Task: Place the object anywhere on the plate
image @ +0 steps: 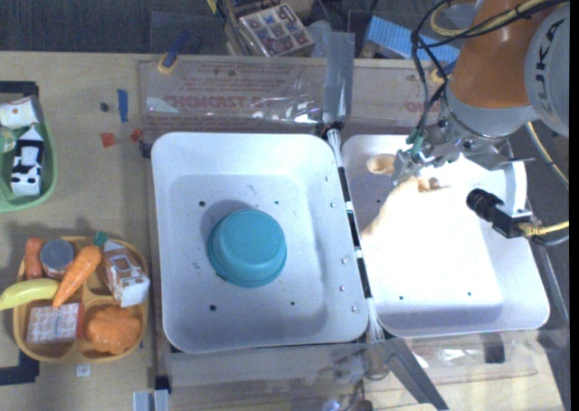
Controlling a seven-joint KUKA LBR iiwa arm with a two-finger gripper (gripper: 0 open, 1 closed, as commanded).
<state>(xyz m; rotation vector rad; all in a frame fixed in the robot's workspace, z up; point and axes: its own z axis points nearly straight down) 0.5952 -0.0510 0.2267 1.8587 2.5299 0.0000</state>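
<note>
Large dark letters, of which "UK" can be made out, stand on the grey arm (554,56) at the view's right edge. Faint reddish printing runs across the clear plastic sheet (240,97) lying along the bench's far edge behind the left bin (172,219), but it is too washed out to read.

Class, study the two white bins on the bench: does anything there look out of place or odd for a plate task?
Yes. The blue plate in the left bin looks turned upside down, its base facing up, which is odd for receiving something. In the right bin, glare washes out the floor, so the small tan object by the gripper is hard to identify.
</note>
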